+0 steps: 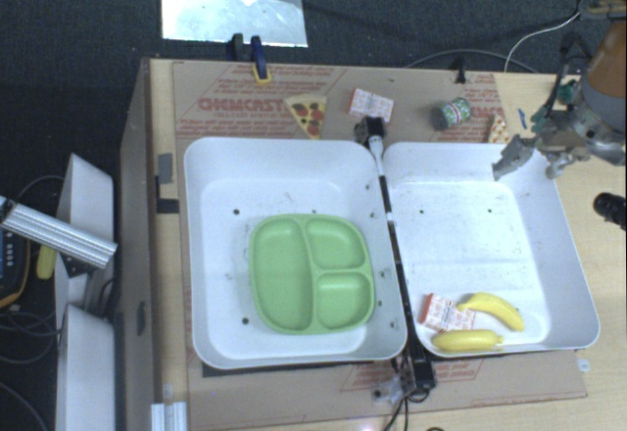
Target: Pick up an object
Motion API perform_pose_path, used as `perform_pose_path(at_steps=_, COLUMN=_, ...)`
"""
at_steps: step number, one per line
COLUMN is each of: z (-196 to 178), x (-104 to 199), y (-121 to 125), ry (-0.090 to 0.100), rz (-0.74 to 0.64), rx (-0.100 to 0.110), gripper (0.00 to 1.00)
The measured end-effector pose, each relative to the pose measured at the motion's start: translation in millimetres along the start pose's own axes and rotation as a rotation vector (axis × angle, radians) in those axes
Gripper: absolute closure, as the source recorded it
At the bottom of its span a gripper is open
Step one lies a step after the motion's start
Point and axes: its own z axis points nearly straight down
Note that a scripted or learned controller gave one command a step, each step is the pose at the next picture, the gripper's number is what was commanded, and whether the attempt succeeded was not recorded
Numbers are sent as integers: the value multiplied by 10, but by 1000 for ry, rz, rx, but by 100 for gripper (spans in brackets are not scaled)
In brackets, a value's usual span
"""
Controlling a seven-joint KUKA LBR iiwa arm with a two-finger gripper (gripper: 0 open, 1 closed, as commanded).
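Dark carpet surrounded the bench, where the gripper (pixel 529 157), jaws spread and holding nothing, hovered over the right white bin's (pixel 549 223) far edge, probably staged above two yellow plastic bananas (pixel 485 321) in the near corner.

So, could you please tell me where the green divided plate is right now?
The green divided plate lies in the left bin, toward its front edge, across the divider from the bananas in the right bin.

The bench (pixel 245 96) bears two white bins (pixel 284 174), a can (pixel 453 113).
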Motion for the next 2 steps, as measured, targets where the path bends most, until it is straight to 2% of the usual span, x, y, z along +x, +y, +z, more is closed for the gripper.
perform_pose_path(at_steps=1, z=68, x=-368, y=213, ry=0, rz=0, rx=-1, gripper=0)
perform_pose_path(at_steps=2, z=22, x=-38, y=645, ry=2, rz=-4, rx=-2, gripper=0)
